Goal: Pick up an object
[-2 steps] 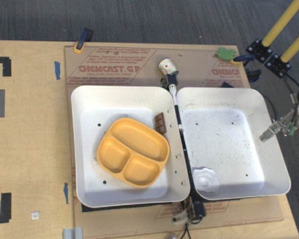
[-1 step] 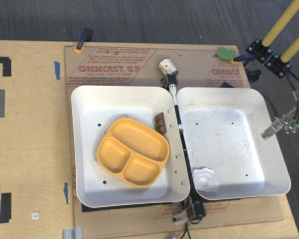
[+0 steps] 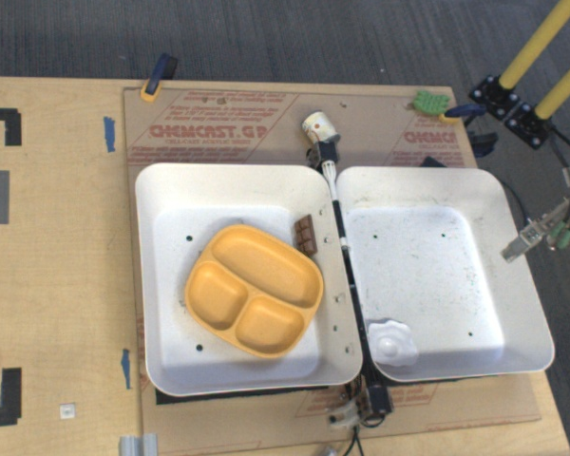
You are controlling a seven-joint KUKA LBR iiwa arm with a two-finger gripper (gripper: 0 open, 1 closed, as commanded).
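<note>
In the camera view the gripper (image 3: 537,236) sits at the frame's right edge, grip state impossible to tell, with the white lump (image 3: 391,342) lower left of it and the yellow tray (image 3: 255,290) farther left.

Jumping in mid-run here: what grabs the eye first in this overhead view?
The yellow divided tray dominates, lying at a slant in the left bin and filling much of its floor. A small brown block sits just beyond the tray's upper right corner, near the wall between the bins. In the right bin, a white, hard-to-identify object rests near the lower left corner.
</note>
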